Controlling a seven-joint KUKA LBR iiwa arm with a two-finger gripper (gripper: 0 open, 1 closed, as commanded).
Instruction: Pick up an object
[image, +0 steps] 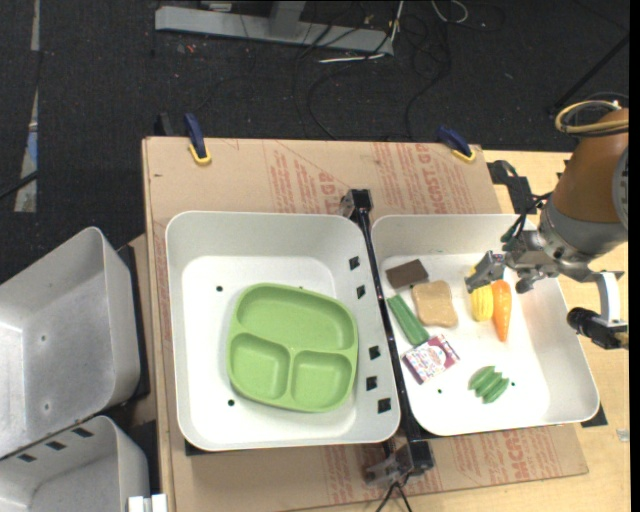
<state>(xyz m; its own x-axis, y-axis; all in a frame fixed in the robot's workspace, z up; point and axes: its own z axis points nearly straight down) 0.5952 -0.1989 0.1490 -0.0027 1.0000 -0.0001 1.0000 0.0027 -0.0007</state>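
The hand (497, 272) is seen low over the right white bin (560, 400), just above a yellow toy piece (482, 303) and an orange toy carrot (501, 309); whether anything is grasped cannot be told. Nearby lie a tan bread slice (436, 303), a brown block (406, 272), a green strip (407, 319), a pink-labelled packet (430, 358) with unreadable print, and a green pea pod (489, 383). A green divided plate (292, 346) lies in the left white bin (190, 300).

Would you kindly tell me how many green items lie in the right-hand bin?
2: a long green stick beside the divider, and a small green pod near the front. The claw may hide others.
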